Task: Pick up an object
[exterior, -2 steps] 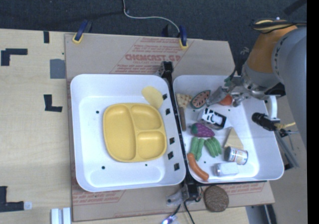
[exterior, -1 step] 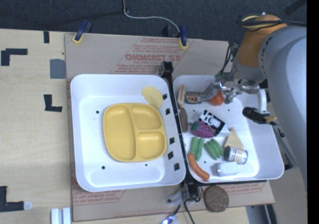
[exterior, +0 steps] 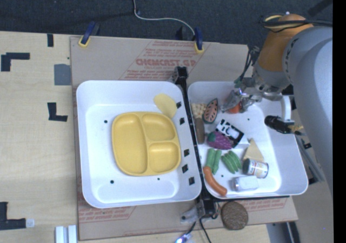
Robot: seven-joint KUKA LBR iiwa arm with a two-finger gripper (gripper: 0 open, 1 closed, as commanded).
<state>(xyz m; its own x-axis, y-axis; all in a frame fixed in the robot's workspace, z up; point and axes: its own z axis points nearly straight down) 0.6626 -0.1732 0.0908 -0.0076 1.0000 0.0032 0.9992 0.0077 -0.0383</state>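
We are looking down at the claw (exterior: 238,101), which is hanging over the upper part of the right bin (exterior: 294,174), near its back wall. Its metal fingers are pointing down and left, and a small orange-red thing (exterior: 233,109) is sitting right at the tips. We cannot tell whether the claw is gripping it, or whether the fingers are open or closed.

Just left of the claw, a watermelon slice (exterior: 211,110) is lying beside a pale, bumpy piece (exterior: 199,109). Below the claw, a black-and-white card (exterior: 229,131) is resting against a purple bunch of grapes (exterior: 219,140). Further down, green vegetables (exterior: 221,160) are lying side by side, with a pale wedge (exterior: 253,152) and a small can (exterior: 255,168) to their right. An orange sausage (exterior: 214,181) and a white bottle (exterior: 245,183) are sitting near the front wall.

The grey arm (exterior: 316,74), with its orange band (exterior: 274,47), is reaching in from the right.

In the left bin (exterior: 94,180), a yellow divided plate (exterior: 145,142) is lying in the middle, and a pale yellow piece (exterior: 166,105) is lying just above it.

A brown disc (exterior: 234,215) is resting on the cardboard sheet (exterior: 108,61) in front of the right bin.
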